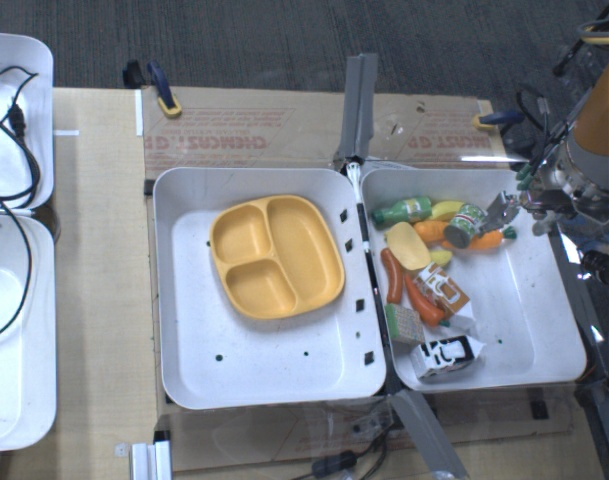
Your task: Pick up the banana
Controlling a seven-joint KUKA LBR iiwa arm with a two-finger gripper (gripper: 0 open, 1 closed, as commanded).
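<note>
The banana (pixel 447 209) is a small yellow curved piece in the right bin (pixel 544 318). It lies near the bin's far edge, between a green bottle (pixel 402 210) and a small can (pixel 465 226). An orange carrot (pixel 489 238) lies just in front of the can. My gripper (pixel 521 216) hangs over the far right part of this bin, to the right of the can and the banana. It stands open with nothing between its fingers. The arm's orange band (pixel 594 118) is at the right edge.
The right bin also holds a pale yellow oval piece (pixel 409 246), a red hot dog (pixel 393 276), a snack packet (pixel 442 293) and a black-and-white carton (pixel 446 353). A yellow divided plate (pixel 276 256) lies in the left bin (pixel 184 368). A grey divider (pixel 360 98) rises between the bins.
</note>
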